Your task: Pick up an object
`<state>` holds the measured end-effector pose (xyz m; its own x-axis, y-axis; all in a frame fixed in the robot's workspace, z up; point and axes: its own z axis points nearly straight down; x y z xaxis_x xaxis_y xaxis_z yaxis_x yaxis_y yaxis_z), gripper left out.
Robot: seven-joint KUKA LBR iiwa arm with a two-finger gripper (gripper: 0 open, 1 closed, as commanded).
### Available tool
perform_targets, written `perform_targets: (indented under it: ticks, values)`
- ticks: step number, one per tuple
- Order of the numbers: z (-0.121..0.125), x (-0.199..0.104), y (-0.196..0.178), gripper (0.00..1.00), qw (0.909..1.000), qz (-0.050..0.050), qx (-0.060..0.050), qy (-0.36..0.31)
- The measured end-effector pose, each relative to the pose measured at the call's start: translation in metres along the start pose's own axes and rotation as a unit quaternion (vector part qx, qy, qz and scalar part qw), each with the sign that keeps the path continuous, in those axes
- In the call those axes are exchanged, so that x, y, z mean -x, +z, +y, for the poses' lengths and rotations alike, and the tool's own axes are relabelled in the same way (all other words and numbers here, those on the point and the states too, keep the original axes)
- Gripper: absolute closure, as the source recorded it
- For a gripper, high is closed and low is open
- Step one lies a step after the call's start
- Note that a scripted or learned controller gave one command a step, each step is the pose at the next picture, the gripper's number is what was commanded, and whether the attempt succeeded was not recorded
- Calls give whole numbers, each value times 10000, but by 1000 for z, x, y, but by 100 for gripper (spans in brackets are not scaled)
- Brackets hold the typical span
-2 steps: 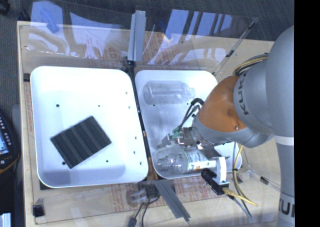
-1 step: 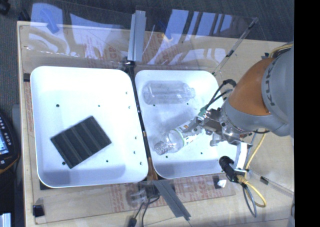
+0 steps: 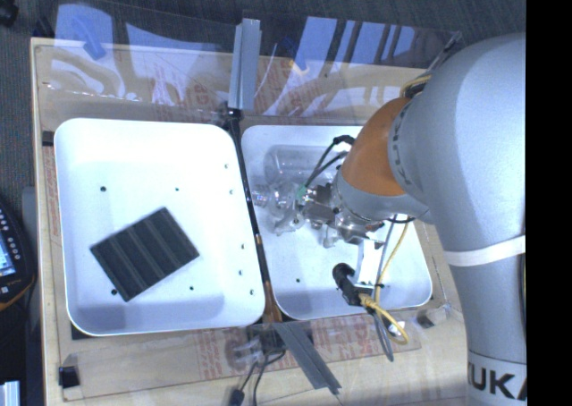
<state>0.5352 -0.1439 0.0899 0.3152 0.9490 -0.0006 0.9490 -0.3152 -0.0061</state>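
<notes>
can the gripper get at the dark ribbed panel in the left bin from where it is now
Probably yes. The panel lies flat and alone in the left bin, nothing on it. The gripper is down in the right bin, so it must cross the divider.

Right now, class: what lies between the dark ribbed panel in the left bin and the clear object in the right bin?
In the camera view, bare white floor of the left bin, then the two bins' adjoining rims, separate the dark ribbed panel from the clear object.

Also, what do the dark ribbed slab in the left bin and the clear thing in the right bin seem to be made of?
Slab: probably matte rubber or plastic; dark grey, parallel ridges, no shine. Clear thing: likely thin transparent plastic; the white bin shows through it, with bright glints.
</notes>
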Motion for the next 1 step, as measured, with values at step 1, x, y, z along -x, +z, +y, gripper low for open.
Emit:
perform_targets:
  ticks: [1]
  values:
    - [28,21,-77,0,9995,5,16,-305]
